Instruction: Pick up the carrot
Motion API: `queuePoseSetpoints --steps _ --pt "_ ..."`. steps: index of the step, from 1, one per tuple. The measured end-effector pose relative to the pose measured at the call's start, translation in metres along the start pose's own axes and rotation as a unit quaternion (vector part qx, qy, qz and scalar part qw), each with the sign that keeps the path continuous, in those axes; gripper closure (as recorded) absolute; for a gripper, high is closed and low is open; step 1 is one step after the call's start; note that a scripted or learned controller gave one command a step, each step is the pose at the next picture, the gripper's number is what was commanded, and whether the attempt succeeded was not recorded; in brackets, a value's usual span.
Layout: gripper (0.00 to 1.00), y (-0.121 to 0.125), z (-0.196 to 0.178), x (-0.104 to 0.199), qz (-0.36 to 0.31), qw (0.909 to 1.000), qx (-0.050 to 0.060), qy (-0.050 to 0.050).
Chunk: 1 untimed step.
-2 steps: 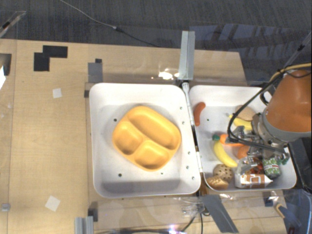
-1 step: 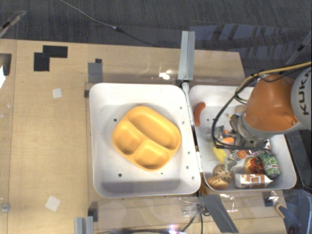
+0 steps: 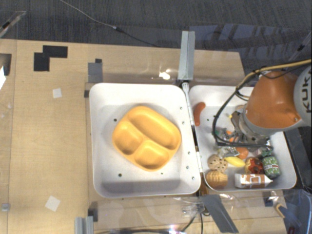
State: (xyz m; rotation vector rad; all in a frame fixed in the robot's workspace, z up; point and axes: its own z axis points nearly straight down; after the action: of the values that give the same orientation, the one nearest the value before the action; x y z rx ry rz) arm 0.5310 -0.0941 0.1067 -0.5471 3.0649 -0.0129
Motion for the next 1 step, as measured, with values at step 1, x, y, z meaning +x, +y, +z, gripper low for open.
queuePoseSetpoints --steps 1 --pt "1.0 0.0246 -0.1429 -0.064 -0.013 0.9999 -0.003 0.003"
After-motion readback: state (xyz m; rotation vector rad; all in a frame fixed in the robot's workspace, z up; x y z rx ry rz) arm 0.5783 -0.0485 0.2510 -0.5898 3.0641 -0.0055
